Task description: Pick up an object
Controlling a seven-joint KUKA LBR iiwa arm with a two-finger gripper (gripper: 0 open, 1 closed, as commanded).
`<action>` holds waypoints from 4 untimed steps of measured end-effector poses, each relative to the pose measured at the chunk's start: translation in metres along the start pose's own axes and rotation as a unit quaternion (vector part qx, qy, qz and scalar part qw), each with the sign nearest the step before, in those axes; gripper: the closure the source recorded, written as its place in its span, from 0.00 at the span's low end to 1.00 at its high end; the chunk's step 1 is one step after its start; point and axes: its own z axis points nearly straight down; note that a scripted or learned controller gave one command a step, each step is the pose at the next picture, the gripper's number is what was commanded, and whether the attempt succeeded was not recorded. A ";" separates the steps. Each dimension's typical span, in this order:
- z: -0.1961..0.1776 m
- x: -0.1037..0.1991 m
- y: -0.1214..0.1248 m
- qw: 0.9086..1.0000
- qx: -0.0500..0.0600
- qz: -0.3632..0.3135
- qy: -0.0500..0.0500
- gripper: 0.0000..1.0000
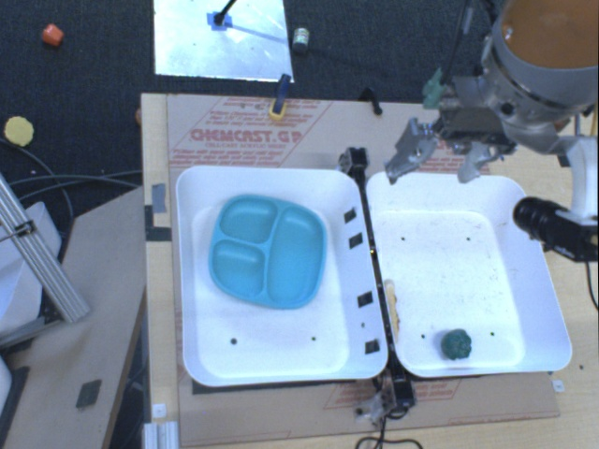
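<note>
A small dark green ball (456,344) lies in the right bin (487,204), near its front right corner. A thin tan piece (391,305) rests against that bin's left wall. In the left bin (271,344) sits a light blue divided plate (269,251). My gripper (438,165) hangs over the back edge of the right bin, open, its two fingers spread wide with nothing between them. It is far from the green ball, which lies toward the opposite end of the bin.
A black hinge strip (367,269) runs between the two bins. Behind the bins lie a shiny metal sheet (220,26) and a yellow-and-blue clip (280,101). A red piece (51,35) and a yellow ball (18,131) lie on the floor at the left.
</note>
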 end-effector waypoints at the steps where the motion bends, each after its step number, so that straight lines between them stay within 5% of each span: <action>1: -0.009 -0.004 0.001 1.000 0.000 0.001 -0.001 1.00; 2: 0.085 0.104 0.006 1.000 0.008 -0.001 -0.001 1.00; 3: 0.210 0.151 0.047 1.000 0.009 0.002 -0.003 1.00; 4: 0.171 0.089 0.006 1.000 0.004 0.007 -0.001 1.00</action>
